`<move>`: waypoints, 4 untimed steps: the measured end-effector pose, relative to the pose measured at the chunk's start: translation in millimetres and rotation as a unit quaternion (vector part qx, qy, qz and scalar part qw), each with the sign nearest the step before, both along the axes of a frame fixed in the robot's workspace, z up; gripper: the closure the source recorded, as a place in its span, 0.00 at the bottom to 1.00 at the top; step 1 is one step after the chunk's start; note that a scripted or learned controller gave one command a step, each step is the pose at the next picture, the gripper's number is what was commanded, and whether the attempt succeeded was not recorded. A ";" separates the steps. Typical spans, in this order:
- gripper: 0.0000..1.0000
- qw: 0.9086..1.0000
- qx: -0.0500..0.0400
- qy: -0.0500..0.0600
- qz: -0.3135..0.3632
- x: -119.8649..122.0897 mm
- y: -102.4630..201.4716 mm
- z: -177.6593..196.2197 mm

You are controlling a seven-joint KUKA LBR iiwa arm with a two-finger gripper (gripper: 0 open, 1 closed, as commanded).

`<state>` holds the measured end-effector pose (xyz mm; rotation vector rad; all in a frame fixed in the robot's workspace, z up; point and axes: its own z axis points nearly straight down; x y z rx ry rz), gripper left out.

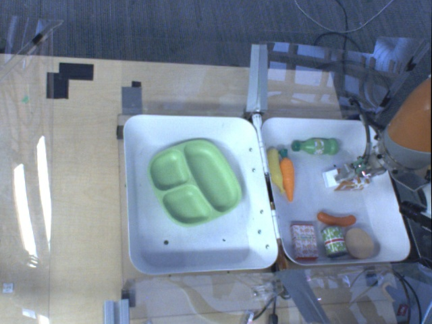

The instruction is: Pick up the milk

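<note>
So from my seat, the two white bins sit side by side: the left bin [135, 248] has a green divided plate [194, 181] in the middle, smooth moulded plastic with three wells, and the right bin [398, 248] carries all the small stuff. The arm [412, 123] comes in over that bin's right edge, and the gripper [368, 165] hangs just beside the milk [341, 179], a small white carton with orange print lying flat near the right edge, long axis roughly across the bin, just left of and below the pincer. Can't tell whether the pincer is apart or together, too blurry. Elsewhere: green bottle [315, 146] near the far edge, carrot [287, 178] and a yellow piece [273, 169] along the left wall.
</note>
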<state>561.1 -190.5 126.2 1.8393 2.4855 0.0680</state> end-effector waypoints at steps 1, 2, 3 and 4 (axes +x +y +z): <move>0.00 1.000 -0.007 0.003 -0.007 -5.4 -11.4 -3.7; 0.00 0.999 -0.013 0.010 0.038 42.2 -19.1 -20.3; 0.00 0.994 -0.020 0.005 0.104 21.7 -19.2 -19.6; 0.00 0.993 -0.017 0.010 0.117 84.5 -17.9 -20.4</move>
